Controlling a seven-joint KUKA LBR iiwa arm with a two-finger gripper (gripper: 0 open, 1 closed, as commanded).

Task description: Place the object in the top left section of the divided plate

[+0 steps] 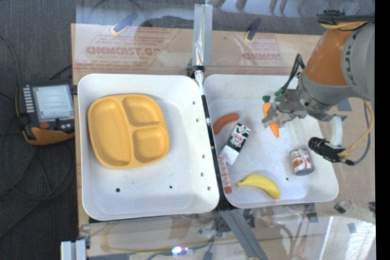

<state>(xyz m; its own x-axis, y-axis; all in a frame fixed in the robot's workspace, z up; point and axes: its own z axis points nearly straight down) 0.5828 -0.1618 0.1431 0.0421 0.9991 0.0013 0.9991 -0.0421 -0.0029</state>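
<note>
Looking at the right bin, you see the gripper over the orange carrot; whether the jaws are clenched, I cannot tell. The yellow divided plate lies far left in the frame.

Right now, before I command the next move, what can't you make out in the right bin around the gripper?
- Gripper, camera view: finger state hidden by its own body.
- Orange carrot-like item: partly covered by the gripper; grasp unclear.
- Small can: label too small to read.
- Black-and-white carton: print too small.
</note>
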